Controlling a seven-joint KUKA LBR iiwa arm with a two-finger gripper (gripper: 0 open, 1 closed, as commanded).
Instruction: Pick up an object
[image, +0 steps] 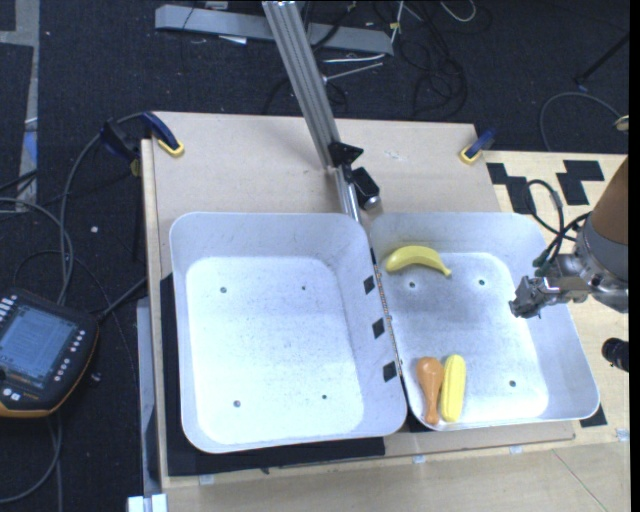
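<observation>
Progress on the pick looks early, judging by how things lie: nothing is lifted, and all three objects rest on the floor of the right bin (560, 390), the landmark here. The banana (417, 260) lies near that bin's far-left corner. The yellow corn cob (453, 387) lies at the bin's near edge, left of centre, with the orange drumstick-shaped toy (430, 383) touching its left side. The gripper (527, 300) hangs over the bin's right-hand side, about midway along its depth, well apart from the banana and from the near pair. No object sits between its fingers; whether they are spread or closed cannot be told, since the dark tip is too small and blurred. The left bin (190, 300) adjoins the right bin along its left wall. What appears left to do is everything: choosing one object, moving across above it, descending, closing on it and raising it. The touching pair may be harder to grasp singly than the lone banana.
</observation>
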